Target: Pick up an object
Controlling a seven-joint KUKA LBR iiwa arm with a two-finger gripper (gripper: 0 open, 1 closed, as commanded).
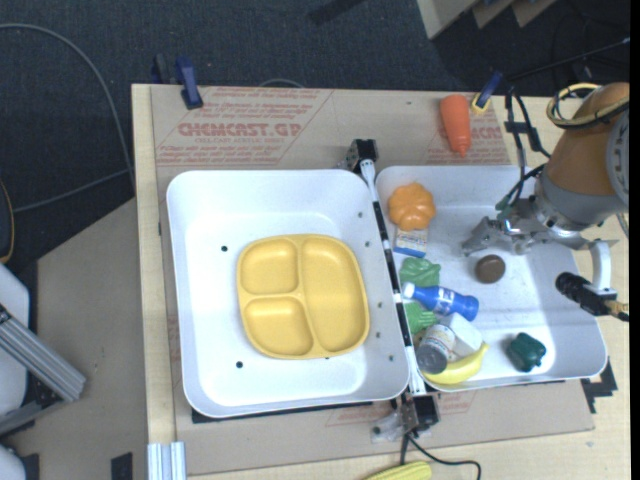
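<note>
The jaws (492, 240) hang low over the right white bin (575, 358); I cannot tell their spread. A small round brown object (490, 267) lies just below them.

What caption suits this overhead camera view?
Gripper hovers above a brown object in the right bin.

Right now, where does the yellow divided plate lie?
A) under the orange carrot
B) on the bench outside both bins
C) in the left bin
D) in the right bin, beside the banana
C: the yellow divided plate lies flat in the middle of the left bin, apart from the objects in the right bin.
</note>
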